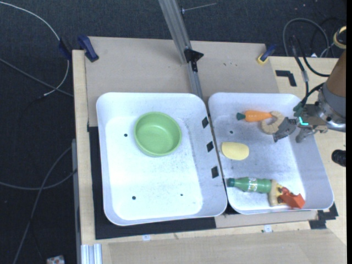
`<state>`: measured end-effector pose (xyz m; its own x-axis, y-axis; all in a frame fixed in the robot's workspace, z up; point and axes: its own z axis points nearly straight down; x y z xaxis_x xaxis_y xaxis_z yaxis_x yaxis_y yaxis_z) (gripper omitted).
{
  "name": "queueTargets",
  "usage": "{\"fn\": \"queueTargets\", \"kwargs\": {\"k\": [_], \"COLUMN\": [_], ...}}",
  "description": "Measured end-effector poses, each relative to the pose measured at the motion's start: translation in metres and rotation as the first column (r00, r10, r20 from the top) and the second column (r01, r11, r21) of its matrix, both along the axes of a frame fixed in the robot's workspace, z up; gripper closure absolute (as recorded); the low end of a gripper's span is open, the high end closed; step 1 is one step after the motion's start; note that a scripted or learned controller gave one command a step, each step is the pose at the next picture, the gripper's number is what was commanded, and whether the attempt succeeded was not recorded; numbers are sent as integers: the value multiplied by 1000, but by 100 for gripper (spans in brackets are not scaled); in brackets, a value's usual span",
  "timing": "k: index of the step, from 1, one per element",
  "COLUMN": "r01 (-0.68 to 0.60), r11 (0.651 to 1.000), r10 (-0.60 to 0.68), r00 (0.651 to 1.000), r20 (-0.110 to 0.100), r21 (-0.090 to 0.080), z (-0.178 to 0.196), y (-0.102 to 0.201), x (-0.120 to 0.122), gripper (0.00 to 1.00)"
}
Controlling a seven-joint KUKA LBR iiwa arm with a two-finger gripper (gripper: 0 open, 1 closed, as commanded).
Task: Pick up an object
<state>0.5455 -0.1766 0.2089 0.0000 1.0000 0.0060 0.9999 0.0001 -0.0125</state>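
In the right bin (308,164) lie an orange carrot toy (256,115), a beige ring-shaped piece (269,125), a yellow oval (235,150), a green bottle (252,185) on its side and a red and tan toy (287,197). My gripper (291,135) hangs over the bin's upper right part, open, with nothing between its fingers. Its left finger (281,132) is just right of the beige ring; I cannot tell whether they touch. The arm comes in from the right edge.
The left bin (115,186) holds a green bowl (158,133). A metal camera post (176,21) rises behind the gap between the bins. Cables lie on the dark floor around the bench.
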Motion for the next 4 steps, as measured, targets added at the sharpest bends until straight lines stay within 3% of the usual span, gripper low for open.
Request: {"fn": "queueTargets", "kwargs": {"k": [1, 3, 4], "r01": [-1, 0, 0], "r11": [1000, 1000, 1000], "r10": [1, 0, 0], "r00": [1000, 1000, 1000], "r20": [7, -1, 8], "r21": [-1, 2, 0], "z": [4, -114, -98], "y": [0, 1, 1], "x": [2, -7, -5], "gripper": [0, 0, 100]}}
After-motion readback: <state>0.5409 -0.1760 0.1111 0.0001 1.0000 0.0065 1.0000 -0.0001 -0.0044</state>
